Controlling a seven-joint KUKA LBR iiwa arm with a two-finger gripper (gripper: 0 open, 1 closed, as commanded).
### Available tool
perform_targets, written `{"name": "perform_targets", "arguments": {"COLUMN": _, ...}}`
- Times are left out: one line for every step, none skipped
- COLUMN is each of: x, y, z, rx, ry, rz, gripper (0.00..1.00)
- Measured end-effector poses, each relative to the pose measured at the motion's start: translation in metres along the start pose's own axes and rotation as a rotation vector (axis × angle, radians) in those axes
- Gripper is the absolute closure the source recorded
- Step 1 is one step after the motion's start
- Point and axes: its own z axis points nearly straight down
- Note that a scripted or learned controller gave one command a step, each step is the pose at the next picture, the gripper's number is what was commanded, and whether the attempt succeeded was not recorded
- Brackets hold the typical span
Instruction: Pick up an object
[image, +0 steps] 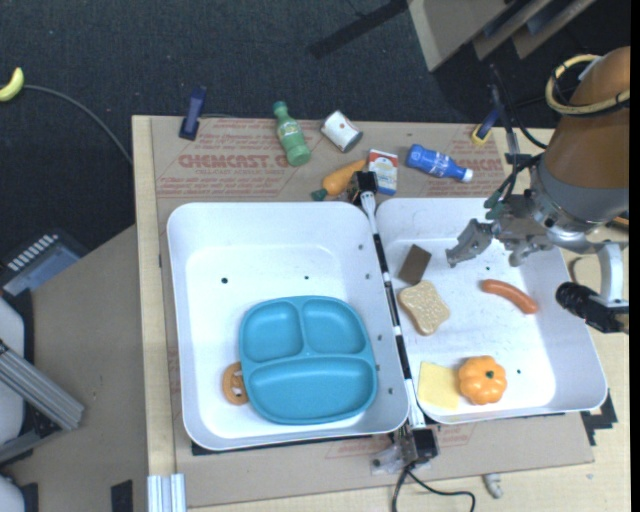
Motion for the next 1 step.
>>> {"name": "perform_targets", "arguments": {"x": -0.0086, "y": 0.0158, "z": 0.1534, "rx": -0.003, "ry": -0.001, "rz": 0.001, "gripper": 0.00}}
